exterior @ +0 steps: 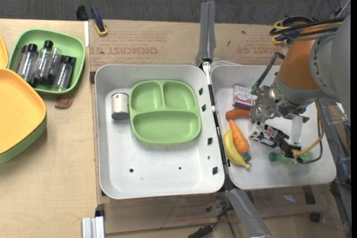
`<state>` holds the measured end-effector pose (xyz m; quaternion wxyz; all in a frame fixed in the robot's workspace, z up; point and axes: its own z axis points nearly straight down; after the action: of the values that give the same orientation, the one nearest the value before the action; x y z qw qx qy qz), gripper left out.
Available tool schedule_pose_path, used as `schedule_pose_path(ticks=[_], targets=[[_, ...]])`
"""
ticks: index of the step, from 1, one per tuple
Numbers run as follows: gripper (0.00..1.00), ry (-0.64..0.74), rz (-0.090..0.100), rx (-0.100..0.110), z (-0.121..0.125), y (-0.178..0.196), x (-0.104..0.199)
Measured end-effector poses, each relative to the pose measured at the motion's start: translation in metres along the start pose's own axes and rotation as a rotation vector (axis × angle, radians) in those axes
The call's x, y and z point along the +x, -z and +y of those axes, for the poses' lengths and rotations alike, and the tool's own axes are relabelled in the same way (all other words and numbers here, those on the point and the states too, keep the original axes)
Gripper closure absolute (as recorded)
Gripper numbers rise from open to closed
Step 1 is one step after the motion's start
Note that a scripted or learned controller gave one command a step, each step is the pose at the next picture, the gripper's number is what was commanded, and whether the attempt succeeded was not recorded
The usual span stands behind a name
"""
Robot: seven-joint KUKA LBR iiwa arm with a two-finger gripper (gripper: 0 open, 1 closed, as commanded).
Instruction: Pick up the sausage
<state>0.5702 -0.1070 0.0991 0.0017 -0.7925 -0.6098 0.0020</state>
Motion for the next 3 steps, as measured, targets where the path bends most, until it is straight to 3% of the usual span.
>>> schedule_pose_path(ticks=[2,3], targets=[[1.0,0.427,0.0,-0.003,-0.073,-0.009,-0.009],[1.0,0.493,-0.002,-0.003,0.058,-0.008,-0.015]])
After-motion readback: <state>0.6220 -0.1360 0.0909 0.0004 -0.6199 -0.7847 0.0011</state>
